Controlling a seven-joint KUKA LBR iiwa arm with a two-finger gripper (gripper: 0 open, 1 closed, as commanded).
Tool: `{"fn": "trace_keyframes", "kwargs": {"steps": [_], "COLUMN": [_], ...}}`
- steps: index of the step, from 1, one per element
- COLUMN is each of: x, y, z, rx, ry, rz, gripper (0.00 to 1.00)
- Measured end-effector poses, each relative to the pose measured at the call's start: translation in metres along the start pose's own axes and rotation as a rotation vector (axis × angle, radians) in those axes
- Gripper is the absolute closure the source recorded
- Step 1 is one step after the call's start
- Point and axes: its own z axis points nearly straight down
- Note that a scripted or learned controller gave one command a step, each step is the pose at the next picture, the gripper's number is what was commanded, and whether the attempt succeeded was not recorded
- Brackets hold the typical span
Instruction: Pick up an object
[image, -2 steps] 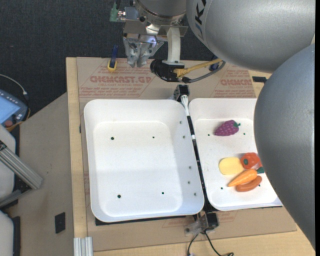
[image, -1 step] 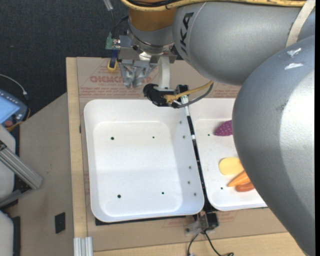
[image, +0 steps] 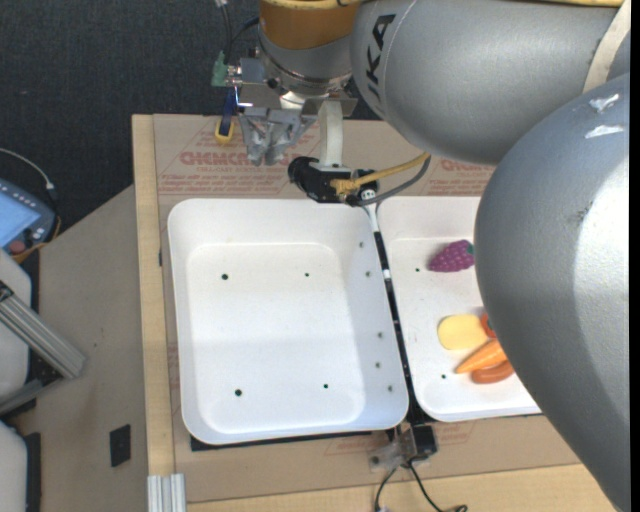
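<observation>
On the cardboard-covered bench (image: 150, 300), the grey two-finger gripper (image: 268, 150) hangs at twelve o'clock, its opening indiscernible. Better to centre squarely over the purple grape-cluster toy (image: 452, 256) at three o'clock before descending.

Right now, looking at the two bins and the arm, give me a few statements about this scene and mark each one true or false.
1. The gripper hangs above the far edge of the bench, beyond the left bin. True.
2. The purple grape bunch lies in the left bin. False: it lies in the right bin.
3. The yellow piece lies nearer the camera than the grape bunch. True.
4. The gripper holds the orange carrot. False: the carrot lies in the right bin, far from the gripper.
5. The carrot touches the grape bunch. False: they lie apart, with the yellow piece between them.
</observation>
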Motion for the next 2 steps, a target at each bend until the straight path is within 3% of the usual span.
{"fn": "trace_keyframes", "kwargs": {"steps": [2], "x": [0.001], "y": [0.001], "z": [-0.021], "rx": [-0.004], "ry": [0.002], "rz": [-0.001], "gripper": [1.00]}}
